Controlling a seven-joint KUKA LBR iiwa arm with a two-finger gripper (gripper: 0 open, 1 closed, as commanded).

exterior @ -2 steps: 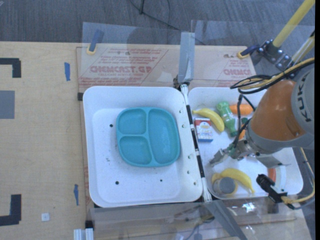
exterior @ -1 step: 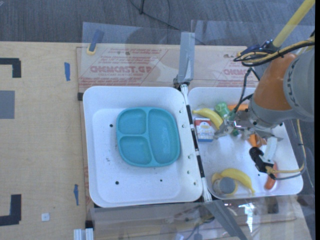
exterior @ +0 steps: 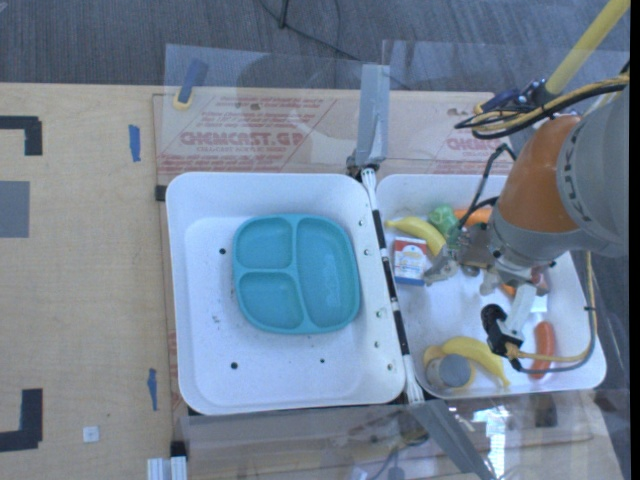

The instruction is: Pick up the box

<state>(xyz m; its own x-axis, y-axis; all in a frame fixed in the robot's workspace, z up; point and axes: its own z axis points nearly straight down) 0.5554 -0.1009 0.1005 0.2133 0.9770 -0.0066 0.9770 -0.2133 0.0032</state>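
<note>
The box (exterior: 408,262) is a small white carton with red and blue print. It lies at the left side of the right bin (exterior: 575,373), close to the wall between the bins. My gripper (exterior: 492,271) hangs below the orange-banded wrist (exterior: 530,183), over the middle of the right bin and just right of the box. The wrist covers most of the gripper from above. A metal part of it reaches toward the box's right edge; I cannot tell whether it touches.
A teal divided plate (exterior: 297,272) lies in the left bin (exterior: 190,268). Around the box are a banana (exterior: 418,230) and a green item (exterior: 443,216). Nearer the front lie a second banana (exterior: 472,353), a grey disc (exterior: 455,371) and a red sausage (exterior: 543,348).
</note>
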